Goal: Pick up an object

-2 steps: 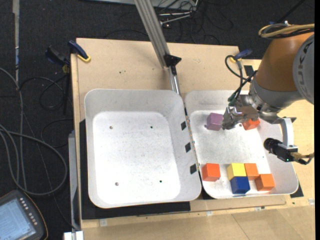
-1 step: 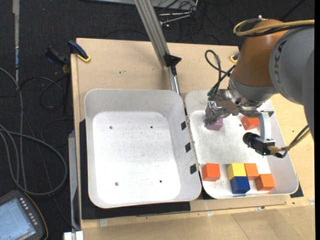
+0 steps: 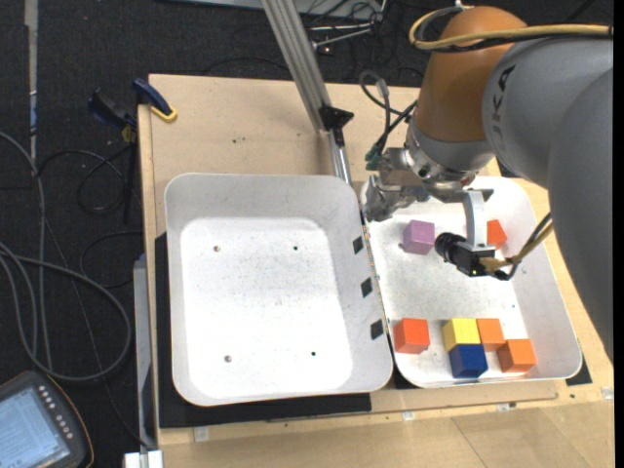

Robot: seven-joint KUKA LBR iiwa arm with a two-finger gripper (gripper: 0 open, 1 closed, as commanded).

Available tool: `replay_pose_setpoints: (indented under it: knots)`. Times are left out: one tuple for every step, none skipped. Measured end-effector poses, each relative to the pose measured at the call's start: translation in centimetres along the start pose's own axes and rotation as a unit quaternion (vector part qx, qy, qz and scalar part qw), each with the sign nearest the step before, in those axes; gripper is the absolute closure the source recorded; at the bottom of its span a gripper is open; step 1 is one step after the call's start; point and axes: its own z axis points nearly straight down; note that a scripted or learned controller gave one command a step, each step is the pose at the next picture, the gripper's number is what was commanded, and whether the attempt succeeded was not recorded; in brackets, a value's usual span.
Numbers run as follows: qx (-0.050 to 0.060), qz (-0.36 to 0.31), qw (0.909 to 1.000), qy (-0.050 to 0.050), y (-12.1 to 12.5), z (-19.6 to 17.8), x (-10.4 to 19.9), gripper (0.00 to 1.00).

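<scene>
Purple plastic cube point(image 3: 419, 236) lies just beside the grey gripper point(image 3: 382, 201), whose grip I cannot tell, in the right white bin point(image 3: 546, 291) with orange point(image 3: 411, 334), yellow point(image 3: 461, 332) and blue point(image 3: 468, 360) blocks.

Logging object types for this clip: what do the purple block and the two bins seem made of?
Purple block: probably painted wood or foam, with a matte face and crisp edges. Left bin and right bin: likely molded plastic, with a smooth white surface and rounded rims.

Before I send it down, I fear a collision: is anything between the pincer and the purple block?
Nothing visible. The pincer hangs just left of the purple block; the other blocks sit apart.
</scene>
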Motion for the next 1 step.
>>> replay_pose_setpoints:
  knots:
    - [0.000, 0.000, 1.0000, 0.000, 2.74, -0.76, 4.01, 1.00]
